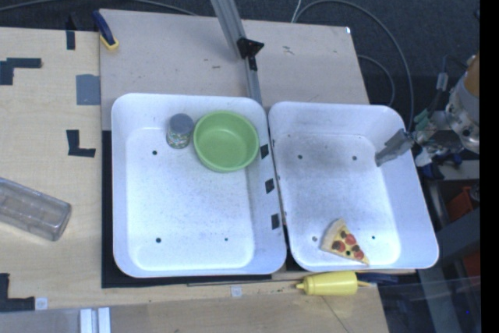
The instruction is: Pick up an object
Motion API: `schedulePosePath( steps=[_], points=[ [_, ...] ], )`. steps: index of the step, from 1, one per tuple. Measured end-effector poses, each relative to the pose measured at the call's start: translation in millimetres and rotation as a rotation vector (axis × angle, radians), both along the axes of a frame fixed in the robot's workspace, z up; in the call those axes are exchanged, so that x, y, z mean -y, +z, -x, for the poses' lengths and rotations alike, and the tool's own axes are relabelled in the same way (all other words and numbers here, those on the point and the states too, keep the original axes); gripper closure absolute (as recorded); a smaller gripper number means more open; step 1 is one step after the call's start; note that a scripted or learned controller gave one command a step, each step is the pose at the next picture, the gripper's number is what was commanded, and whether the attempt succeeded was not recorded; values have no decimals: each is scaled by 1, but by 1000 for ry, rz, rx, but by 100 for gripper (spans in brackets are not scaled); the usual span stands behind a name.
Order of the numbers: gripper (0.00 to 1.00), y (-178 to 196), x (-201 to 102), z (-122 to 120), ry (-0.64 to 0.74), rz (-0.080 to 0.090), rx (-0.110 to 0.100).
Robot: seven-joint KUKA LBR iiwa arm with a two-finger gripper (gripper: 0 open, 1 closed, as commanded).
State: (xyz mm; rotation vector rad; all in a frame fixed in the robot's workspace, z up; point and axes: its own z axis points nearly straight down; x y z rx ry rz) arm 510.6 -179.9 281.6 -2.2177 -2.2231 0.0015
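1. Two white bins sit side by side on the tabletop (pixel 312 66): the left bin (pixel 187 246) carries a green bowl (pixel 226 140) with a small grey-lidded jar (pixel 180 130) just beside it, and the right bin (pixel 312 183) carries a pizza-slice toy (pixel 344 241) near its front right corner.
2. At the right bin's far right rim hangs the pincer (pixel 392 147), above the wall and well apart from every object.
3. Nothing lies between its tips; how far apart they stand I cannot tell from this angle.
4. By my judgement the task is barely begun: no object is lifted or touched.
5. Left to do: choose a target, probably the nearby pizza-slice toy, descend, close, and lift.
6. A yellow bottle (pixel 331 284) lies outside the bins at the front.
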Motion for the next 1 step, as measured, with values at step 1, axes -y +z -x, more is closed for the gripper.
schedulePosePath(
  steps=[1],
  points=[
    [0, 0, 0, 0, 0, 0, 0]
  ],
)
